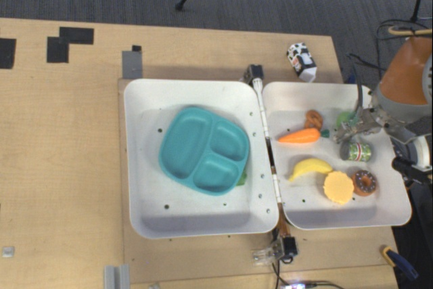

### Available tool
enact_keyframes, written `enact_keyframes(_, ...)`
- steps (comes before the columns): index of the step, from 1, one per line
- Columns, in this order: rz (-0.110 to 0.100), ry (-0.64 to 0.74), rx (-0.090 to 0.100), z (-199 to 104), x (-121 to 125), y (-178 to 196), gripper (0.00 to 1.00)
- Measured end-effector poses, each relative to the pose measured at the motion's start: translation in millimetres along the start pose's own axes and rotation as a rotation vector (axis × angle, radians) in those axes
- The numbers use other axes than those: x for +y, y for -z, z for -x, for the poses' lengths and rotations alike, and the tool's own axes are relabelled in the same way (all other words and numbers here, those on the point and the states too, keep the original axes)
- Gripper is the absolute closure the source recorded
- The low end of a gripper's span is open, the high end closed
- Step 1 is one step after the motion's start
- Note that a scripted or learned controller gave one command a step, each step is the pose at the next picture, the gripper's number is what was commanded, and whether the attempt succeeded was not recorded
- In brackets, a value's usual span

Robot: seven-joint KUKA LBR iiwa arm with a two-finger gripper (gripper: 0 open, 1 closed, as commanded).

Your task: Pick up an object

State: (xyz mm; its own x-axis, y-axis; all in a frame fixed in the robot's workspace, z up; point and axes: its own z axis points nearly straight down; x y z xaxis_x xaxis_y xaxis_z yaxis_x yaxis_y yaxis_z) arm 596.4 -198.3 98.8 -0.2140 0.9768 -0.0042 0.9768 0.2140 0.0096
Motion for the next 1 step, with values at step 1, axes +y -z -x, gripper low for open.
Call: enact_keyframes(1, -0.006, 0.179, 0.004, -75.7, -85.1, 76.3, 1.0)
